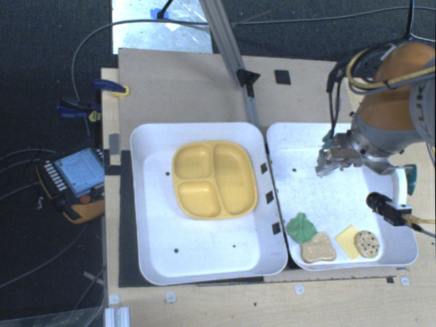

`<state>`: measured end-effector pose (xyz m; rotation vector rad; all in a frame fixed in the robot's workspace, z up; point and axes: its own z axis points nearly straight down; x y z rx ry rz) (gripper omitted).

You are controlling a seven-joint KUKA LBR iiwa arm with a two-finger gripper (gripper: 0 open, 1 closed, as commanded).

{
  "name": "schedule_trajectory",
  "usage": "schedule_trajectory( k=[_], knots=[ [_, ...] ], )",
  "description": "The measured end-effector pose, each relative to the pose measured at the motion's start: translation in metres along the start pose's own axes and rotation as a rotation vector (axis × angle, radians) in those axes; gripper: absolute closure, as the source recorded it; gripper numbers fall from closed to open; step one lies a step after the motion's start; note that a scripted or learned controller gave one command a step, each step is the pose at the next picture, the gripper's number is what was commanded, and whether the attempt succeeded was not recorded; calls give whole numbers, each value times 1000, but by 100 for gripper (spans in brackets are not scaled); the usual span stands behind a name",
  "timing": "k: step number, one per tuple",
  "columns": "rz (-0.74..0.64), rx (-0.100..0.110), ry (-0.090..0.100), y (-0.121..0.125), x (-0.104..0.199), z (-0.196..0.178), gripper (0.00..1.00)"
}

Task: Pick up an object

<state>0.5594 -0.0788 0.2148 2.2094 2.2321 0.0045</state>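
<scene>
My gripper [330, 163] hangs over the upper middle of the right bin [300, 142], with nothing seen between its parts. The food pieces lie along that bin's front edge, well below the gripper: a green leaf [300, 227], a slice of toast [318, 248], a yellow cheese square [348, 241] and a round cookie [367, 243]. The leaf and toast touch; the cheese and cookie overlap.
A yellow three-compartment plate [214, 180] rests in the left bin [153, 203]. A metal pole [228, 43] slants across the back of the bench. Clamps and a small device lie off the bench at left.
</scene>
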Motion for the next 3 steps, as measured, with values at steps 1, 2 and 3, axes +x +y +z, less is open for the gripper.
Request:
schedule_trajectory(
  k=[1,2,3],
  knots=[
    [0,2,0,2,47,5,100],
    [-1,0,1,15,105,5,100],
    [0,1,1,8,152,-3,100]
  ],
)
